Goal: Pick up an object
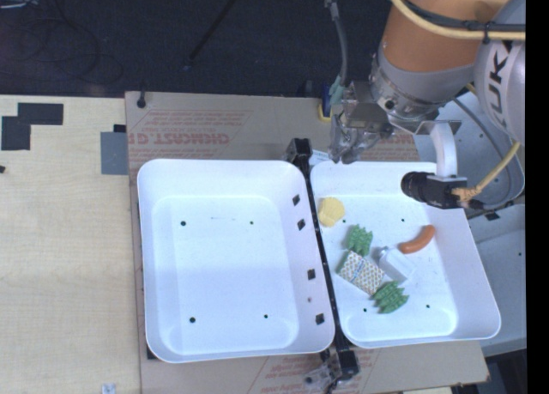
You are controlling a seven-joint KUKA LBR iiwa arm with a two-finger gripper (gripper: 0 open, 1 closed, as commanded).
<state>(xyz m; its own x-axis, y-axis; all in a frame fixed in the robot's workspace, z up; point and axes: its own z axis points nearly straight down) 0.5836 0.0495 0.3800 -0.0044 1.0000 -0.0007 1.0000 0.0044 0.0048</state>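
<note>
The right bin (480, 298) holds a yellow round piece (331, 209), an orange sausage-shaped piece (417, 239), two green spiky pieces (358, 238) (389, 298), a white block (395, 264) and a checkered flat packet (362, 273). My gripper (346, 154) hangs over the bin's far left corner, above and behind the yellow piece. Nothing is visible between its fingers.
The left bin (154, 238) sits beside the right one, joined by a black clip strip (310, 238). Both rest on a cardboard sheet (214, 126) on the wooden bench. A black camera-like part (429, 188) on the arm overhangs the right bin's far edge.
</note>
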